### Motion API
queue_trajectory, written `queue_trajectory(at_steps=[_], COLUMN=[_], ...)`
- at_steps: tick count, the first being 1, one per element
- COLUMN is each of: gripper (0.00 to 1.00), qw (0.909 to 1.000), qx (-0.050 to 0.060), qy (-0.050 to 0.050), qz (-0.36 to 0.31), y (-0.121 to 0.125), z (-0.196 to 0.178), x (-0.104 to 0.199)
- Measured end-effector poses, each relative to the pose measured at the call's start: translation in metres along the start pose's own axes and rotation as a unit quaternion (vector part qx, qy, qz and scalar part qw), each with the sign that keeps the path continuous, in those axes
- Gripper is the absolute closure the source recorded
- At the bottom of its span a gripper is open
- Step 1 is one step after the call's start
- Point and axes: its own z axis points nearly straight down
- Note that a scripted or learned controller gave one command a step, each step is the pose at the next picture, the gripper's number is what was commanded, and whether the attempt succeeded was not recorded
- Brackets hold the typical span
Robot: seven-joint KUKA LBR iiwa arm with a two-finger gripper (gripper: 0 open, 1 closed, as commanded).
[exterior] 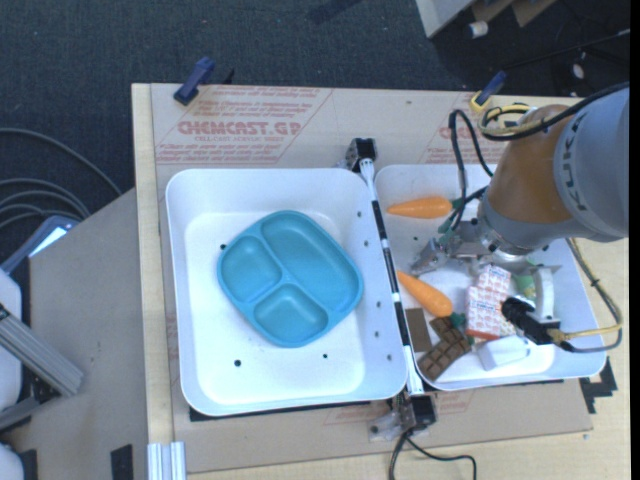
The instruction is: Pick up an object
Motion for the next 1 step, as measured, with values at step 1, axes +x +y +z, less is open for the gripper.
queue_trajectory(at_steps=[1], gripper=[0.0], qw=[1.0], qx=[-0.002], qy=[-0.001], qz=[0.0], y=[0.0204], z=[-0.068], x=[-0.0752])
